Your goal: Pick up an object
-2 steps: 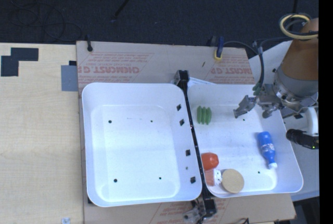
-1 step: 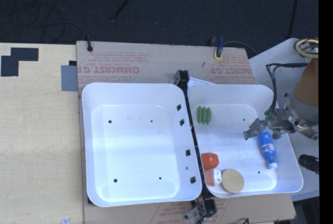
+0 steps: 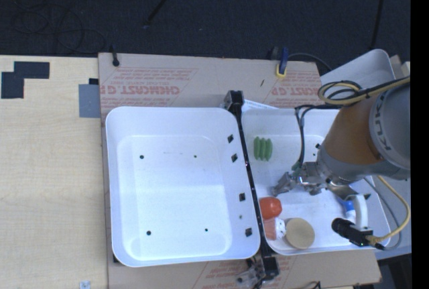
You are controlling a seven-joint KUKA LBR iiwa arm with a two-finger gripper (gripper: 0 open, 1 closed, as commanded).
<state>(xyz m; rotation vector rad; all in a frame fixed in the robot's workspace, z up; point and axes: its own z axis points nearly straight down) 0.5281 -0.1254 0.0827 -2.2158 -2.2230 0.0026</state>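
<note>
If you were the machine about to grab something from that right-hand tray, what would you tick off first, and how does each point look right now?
1. Things to grab in the right white bin: ok. A ridged green object, a red rounded object and a tan round disc lie there.
2. Claw inside that bin: ok, it sits over the floor between the green and red objects.
3. Claw holding something: cannot tell, too small to see.
4. Claw lined up on one object: not ok, it is apart from all three.
5. Room around the red object: not ok, it lies against the divider and close to the disc.
</note>
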